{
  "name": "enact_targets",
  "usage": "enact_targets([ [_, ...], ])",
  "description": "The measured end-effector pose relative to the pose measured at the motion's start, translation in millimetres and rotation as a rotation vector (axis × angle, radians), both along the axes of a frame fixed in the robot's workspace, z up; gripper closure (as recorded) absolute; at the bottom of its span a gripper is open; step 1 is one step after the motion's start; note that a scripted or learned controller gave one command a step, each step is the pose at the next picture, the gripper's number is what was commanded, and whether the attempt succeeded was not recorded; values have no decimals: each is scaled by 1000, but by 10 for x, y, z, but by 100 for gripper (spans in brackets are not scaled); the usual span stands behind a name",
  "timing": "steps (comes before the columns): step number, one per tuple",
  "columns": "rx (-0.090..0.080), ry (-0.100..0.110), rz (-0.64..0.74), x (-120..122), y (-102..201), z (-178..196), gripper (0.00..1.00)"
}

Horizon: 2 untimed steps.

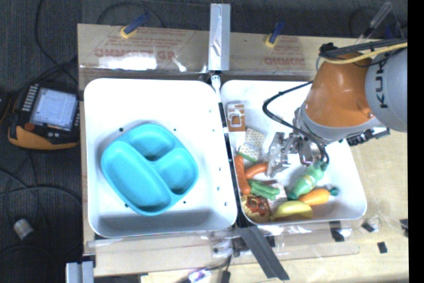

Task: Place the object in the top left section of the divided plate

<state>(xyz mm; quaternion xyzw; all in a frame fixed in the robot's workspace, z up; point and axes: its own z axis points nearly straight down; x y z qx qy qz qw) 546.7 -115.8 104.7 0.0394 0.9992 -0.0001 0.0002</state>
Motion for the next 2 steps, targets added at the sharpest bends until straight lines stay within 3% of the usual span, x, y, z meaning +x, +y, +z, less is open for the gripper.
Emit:
enact_targets([
  [1, 0, -3, 33, -8, 250, 795, 100],
  [2, -1, -37, -14, -362, 66, 117, 100],
])
